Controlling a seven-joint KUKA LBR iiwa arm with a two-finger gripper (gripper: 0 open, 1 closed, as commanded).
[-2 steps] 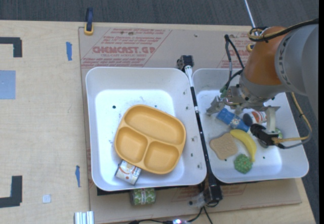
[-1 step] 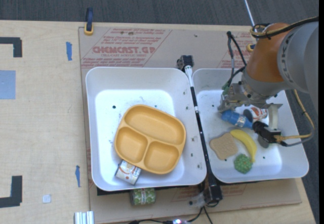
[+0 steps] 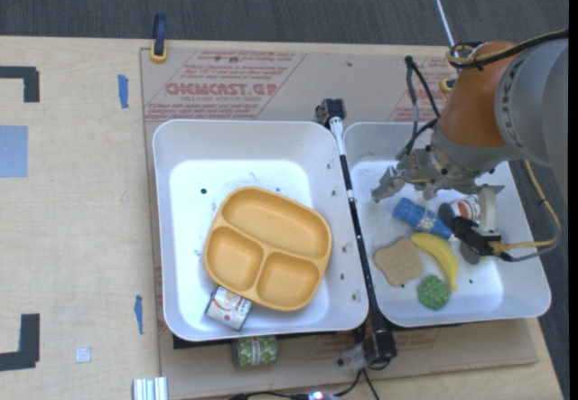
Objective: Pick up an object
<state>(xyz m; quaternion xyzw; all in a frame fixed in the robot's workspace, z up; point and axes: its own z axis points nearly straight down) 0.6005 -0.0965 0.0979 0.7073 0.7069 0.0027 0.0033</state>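
Camera view looks down on a pale wooden bench point(image 3: 72, 236) under a printed cardboard sheet point(image 3: 235, 82), with dark carpet beyond at twelve o'clock. The large grey arm with its orange band point(image 3: 488, 105) reaches in from three o'clock over the right-hand shallow white bin point(image 3: 524, 299). The left-hand shallow white bin point(image 3: 172, 209) holds an orange three-compartment plastic tray point(image 3: 268, 249), with a small white-and-orange printed can point(image 3: 228, 308) tucked against the tray's seven o'clock corner.

In the right bin lie a tan slice of toy bread point(image 3: 398, 262), a yellow toy banana point(image 3: 438, 255), a blue cylinder point(image 3: 419, 215), a green toy broccoli head point(image 3: 433, 293) and a small red-and-white can point(image 3: 466, 208). The two-finger gripper point(image 3: 402, 180) hangs at the bin's ten o'clock part, just above the blue cylinder; I cannot tell how its jaws stand, and nothing visibly sits between them.

The blue cylinder looks the likeliest target, being nearest and lying just clear of the banana at its five o'clock. A good grasp would probably come straight down across its narrow width, keeping away from the bin wall at nine o'clock.

A small green jar point(image 3: 257, 351) lies outside the bins at six o'clock, and blue tape marks point(image 3: 123, 91) dot the bench.
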